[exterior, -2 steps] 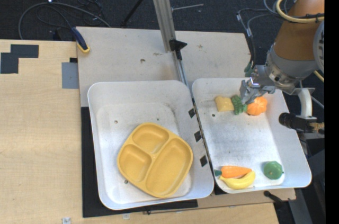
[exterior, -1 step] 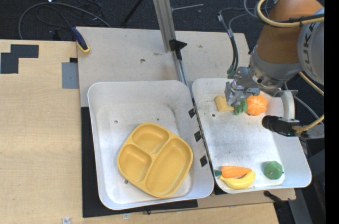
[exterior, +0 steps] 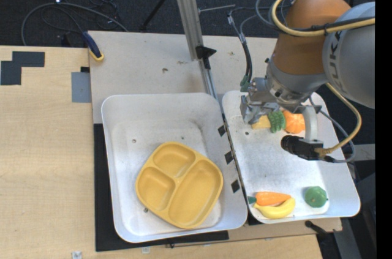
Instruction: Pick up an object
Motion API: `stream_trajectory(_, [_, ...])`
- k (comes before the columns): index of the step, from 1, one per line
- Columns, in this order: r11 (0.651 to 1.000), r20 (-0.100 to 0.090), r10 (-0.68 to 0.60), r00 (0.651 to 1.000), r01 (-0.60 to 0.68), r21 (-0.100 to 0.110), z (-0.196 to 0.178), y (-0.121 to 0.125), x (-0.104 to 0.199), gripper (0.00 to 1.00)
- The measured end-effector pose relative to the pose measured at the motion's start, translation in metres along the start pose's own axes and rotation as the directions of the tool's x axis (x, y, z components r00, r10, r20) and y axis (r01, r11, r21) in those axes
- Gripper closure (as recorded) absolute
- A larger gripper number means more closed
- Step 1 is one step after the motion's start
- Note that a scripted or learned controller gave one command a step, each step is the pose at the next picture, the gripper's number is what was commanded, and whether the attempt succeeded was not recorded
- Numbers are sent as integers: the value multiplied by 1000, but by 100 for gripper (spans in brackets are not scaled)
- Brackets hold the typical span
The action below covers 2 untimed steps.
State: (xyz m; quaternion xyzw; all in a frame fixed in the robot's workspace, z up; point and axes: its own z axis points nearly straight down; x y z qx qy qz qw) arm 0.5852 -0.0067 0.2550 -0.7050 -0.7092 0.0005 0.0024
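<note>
- The toy food is what this is about, and it sits in the right bin (exterior: 343, 206): a broccoli floret (exterior: 277, 121), a yellow piece (exterior: 262, 123) and an orange piece (exterior: 295, 123) bunched together at the far end, right under the arm's wrist.
- At the near end of the same bin lie a carrot (exterior: 272, 198) resting against a banana (exterior: 275, 209), and a green pepper (exterior: 315, 196) a little to their right.
- The gripper (exterior: 252, 112) hangs low over the far left part of the right bin, just to the left of the yellow piece. From here I cannot tell whether its tips are spread or pressed together, and I see nothing caught in them.
- The left bin (exterior: 122, 129) holds a yellow divided plate (exterior: 179, 183), well apart from the arm.
- My reading is that the arm is at the reach-and-descend stage, going for the far cluster; nothing looks lifted yet.
- To do this well, it should settle on a single piece. The three sit so close that a sloppy closing could push them apart or catch two at once.
- The yellow piece looks like the nearest candidate; centring over it before closing would help.
- It sits close to the bin's far left wall, so there is a risk of a tip landing on the rim.
- A straight, slow lift afterwards would show whether the grasp has really taken.
</note>
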Motion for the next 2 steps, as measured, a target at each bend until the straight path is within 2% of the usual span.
stream_trajectory(2, [1000, 2, 1, 1000, -1, -1, -2, 1, 103, 100])
